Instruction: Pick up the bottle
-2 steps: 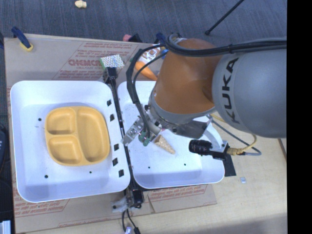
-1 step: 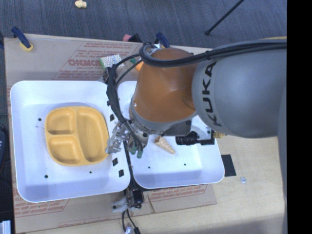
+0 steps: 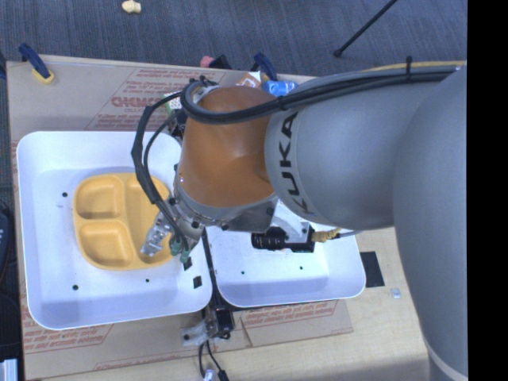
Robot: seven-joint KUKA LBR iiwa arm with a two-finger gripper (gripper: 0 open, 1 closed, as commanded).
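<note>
- The bottle cannot be made out anywhere; the arm (image 3: 317, 157) covers much of the right bin (image 3: 317, 288) and the join between the bins, so it may lie hidden there.
- Handling is a guess: a bottle is likely light, stiff and smooth-sided (prone to roll), best taken across its body.
- The tool (image 3: 159, 240) hangs low at the near right edge of the yellow tray (image 3: 103, 221); how it is set cannot be told, and nothing shows in it.
- The left bin (image 3: 48, 236) on the tabletop (image 3: 381, 316) holds that divided tray, its compartments bare.
</note>
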